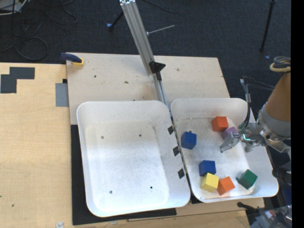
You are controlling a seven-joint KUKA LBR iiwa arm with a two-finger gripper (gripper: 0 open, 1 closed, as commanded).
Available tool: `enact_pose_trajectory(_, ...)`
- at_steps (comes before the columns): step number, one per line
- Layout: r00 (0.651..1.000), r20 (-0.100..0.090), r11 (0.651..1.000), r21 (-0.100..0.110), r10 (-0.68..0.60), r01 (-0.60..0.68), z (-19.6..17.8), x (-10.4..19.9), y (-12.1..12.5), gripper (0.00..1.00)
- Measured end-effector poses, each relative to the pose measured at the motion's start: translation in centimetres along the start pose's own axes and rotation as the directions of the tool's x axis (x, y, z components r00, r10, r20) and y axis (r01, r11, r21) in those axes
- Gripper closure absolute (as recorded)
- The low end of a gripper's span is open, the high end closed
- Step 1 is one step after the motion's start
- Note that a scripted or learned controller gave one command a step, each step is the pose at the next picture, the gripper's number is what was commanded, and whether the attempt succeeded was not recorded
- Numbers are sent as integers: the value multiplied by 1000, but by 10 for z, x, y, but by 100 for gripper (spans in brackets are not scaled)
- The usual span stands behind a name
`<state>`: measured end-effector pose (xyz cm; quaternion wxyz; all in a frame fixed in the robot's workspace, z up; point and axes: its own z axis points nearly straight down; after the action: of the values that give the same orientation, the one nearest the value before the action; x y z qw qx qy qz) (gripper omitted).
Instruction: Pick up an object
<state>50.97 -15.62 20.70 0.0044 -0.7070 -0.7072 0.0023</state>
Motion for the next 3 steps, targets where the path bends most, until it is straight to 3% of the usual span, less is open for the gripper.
enact_pose_trajectory(1,1000,1,1000,-4,3,-3,-2,-1,1,0)
enact_pose_trajectory(2,1000,0,1000,2,2,-2,57,-10,-4,0)
enact_pose_trajectory(3,1000,2,1000,-6,0,0,90,-11,-4,0)
